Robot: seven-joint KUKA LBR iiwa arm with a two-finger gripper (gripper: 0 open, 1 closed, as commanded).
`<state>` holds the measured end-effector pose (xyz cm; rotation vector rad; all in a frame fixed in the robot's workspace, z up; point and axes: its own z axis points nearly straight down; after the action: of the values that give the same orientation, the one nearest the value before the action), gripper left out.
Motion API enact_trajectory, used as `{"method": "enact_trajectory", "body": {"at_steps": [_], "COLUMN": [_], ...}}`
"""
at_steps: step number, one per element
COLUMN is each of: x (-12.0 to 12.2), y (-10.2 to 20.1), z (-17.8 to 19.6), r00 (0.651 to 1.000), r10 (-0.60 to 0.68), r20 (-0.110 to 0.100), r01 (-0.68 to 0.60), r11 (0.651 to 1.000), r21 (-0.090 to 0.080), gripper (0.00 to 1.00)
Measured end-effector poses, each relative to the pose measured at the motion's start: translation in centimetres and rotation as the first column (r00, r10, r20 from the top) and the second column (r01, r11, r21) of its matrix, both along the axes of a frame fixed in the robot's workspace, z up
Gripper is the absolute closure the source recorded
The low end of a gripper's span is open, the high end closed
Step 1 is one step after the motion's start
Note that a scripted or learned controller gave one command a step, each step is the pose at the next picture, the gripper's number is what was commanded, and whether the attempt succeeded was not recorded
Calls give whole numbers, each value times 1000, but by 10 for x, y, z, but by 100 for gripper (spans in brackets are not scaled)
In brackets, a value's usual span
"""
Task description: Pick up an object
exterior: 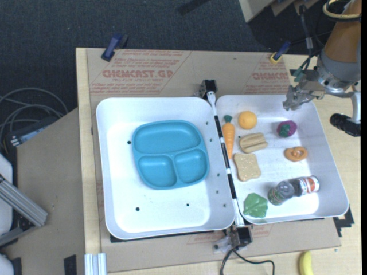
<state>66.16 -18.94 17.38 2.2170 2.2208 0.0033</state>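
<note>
The table (172, 67) carries two shallow white bins side by side: the left bin (114, 199) bears a blue divided tray (170, 153), and the right bin (327, 176) bears the loose items. The grey arm (344, 44) reaches in from the right, and its gripper (291, 102) hangs over the far edge of the right bin; at this slant I cannot tell whether its fingers are spread or pressed together, and nothing shows between them. Nearest to it is the small purple-and-green piece (287, 129), lying just toward the camera from the gripper, close to straight below it in the view; I judge this the likeliest thing to be picked, and the coming move would be mostly a short drop with a slight shift nearer the camera. That piece is roundish, with no clear long axis, so the wrist angle should matter little. Among the larger items, the bottle (293, 189) lies on its side near the front of the bin, its long axis running left to right with the red-capped end toward the right. The carrot (229, 139) lies along the bin's left wall, green top pointing away from the camera. The toast slice (246, 167), the bread roll (253, 142), the green leaf (256, 205), the pretzel-like ring (296, 153) and the orange (248, 120) lie between, apart from one another.
</note>
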Motion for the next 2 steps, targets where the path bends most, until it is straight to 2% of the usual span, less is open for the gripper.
{"method": "enact_trajectory", "body": {"at_steps": [1,2], "x": [-1,4], "y": [0,17], "z": [-1,-90], "r00": [1000,1000], "r10": [-1,-1], "r20": [-3,-7], "r01": [1,1], "r11": [1000,1000], "r21": [0,2], "gripper": [0,0]}}
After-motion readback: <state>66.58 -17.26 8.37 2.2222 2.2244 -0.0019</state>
